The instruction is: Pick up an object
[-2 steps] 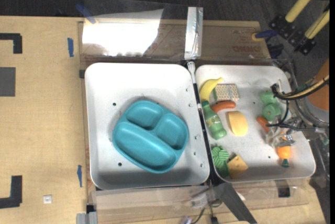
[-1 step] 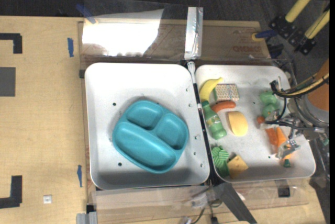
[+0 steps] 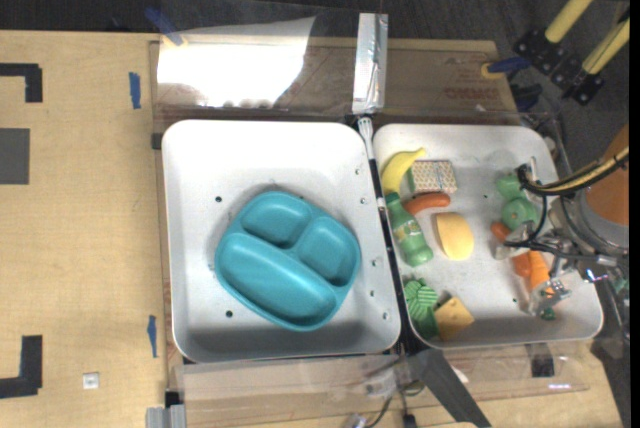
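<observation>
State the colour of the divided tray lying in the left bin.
Teal blue: the divided tray shows plainly in the camera view, within the left bin.

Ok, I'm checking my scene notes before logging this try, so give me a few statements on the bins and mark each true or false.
1. The blue divided plate lies in the left bin. True.
2. The banana is in the left bin. False: it lies in the right bin, near its upper left corner.
3. The tool is at the right bin's right side. True.
4. The plate is red. False: it is blue.
</observation>
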Action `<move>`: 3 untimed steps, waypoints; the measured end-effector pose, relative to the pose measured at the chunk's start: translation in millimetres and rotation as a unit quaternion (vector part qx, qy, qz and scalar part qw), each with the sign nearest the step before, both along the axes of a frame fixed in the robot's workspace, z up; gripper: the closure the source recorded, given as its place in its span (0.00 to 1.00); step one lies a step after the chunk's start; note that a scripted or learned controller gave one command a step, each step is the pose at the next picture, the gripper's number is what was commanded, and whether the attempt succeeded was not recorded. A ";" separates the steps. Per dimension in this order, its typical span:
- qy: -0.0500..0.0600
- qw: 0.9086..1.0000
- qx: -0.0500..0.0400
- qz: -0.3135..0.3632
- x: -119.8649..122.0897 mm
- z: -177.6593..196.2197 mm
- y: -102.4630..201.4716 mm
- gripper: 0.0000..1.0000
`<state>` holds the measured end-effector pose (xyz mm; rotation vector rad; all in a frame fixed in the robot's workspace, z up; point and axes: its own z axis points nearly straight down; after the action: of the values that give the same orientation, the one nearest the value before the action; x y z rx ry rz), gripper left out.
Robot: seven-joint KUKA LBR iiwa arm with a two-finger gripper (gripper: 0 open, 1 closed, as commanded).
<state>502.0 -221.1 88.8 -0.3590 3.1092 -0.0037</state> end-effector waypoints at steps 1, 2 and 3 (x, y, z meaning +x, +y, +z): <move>-0.007 1.000 -0.002 0.001 4.6 13.2 0.8 1.00; 0.002 0.989 0.001 -0.146 47.5 10.9 -0.8 1.00; 0.002 0.989 0.001 -0.146 47.3 10.9 -1.0 0.00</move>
<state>549.3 -222.2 99.7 0.1001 3.1331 -0.0015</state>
